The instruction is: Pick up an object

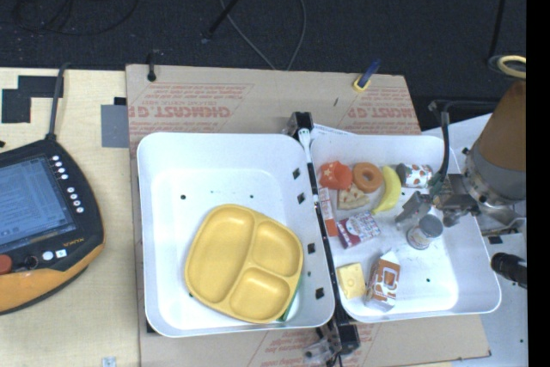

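Surface is carrying both bins; I am seeing the tool (418, 217) hanging beside the donut (369, 178), spread unreadable.

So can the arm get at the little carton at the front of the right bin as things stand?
Probably yes. The carton lies by itself with bare bin floor on its right, the side the gripper comes from; just the yellow block sits near its left.

Cardboard-covered bench (258, 99), two white bins (163, 159), teach pendant (39, 211)
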`<move>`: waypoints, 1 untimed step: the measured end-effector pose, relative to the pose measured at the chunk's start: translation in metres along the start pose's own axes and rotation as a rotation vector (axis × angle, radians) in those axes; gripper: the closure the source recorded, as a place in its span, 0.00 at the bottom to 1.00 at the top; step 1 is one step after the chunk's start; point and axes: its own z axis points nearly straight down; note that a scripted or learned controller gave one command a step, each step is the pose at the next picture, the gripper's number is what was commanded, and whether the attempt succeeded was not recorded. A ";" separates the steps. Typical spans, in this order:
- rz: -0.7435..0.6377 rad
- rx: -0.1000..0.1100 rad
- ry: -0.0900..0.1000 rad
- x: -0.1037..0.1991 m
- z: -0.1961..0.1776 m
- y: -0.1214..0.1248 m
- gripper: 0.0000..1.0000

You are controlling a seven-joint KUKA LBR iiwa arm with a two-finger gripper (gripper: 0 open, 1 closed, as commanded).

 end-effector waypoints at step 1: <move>-0.002 0.011 0.004 0.023 0.114 -0.023 0.00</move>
